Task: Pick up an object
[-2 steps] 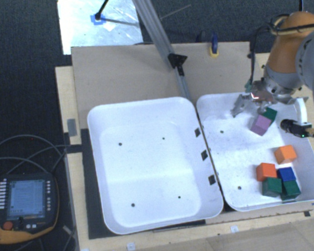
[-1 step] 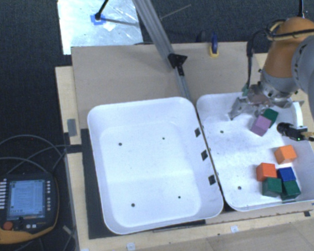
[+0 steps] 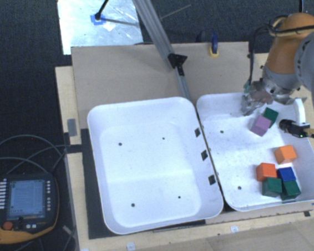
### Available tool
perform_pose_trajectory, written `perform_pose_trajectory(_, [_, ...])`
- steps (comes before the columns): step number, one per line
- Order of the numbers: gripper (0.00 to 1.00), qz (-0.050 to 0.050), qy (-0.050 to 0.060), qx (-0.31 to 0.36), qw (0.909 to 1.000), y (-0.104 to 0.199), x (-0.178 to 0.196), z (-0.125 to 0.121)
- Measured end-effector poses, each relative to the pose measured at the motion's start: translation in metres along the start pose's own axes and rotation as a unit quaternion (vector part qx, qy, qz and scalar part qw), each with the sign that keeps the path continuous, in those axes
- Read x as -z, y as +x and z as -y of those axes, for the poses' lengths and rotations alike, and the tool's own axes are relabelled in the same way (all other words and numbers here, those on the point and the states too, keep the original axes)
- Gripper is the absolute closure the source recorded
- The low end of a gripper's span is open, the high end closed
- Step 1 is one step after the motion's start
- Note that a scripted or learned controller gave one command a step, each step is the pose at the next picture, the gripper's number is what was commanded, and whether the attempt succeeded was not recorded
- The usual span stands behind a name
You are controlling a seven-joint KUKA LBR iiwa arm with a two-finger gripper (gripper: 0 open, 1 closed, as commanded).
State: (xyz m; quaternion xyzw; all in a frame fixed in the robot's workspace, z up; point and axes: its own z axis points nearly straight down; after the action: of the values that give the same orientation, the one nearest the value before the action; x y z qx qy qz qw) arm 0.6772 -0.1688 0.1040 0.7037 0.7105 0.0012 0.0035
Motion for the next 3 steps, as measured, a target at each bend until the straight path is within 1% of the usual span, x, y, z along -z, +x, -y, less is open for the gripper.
perform_pose_trajectory(1, [1.0, 0.0, -0.002, -0.002, 1.0, -0.001, 0.064, -0.01])
perform_pose_trajectory(2, [1.0, 0.0, -0.001, -0.003, 1.0, -0.011, 0.12, -0.008])
perform_pose_trajectory(3, [1.0, 0.0, -0.001, -0.003, 1.0, -0.015, 0.166, -0.009])
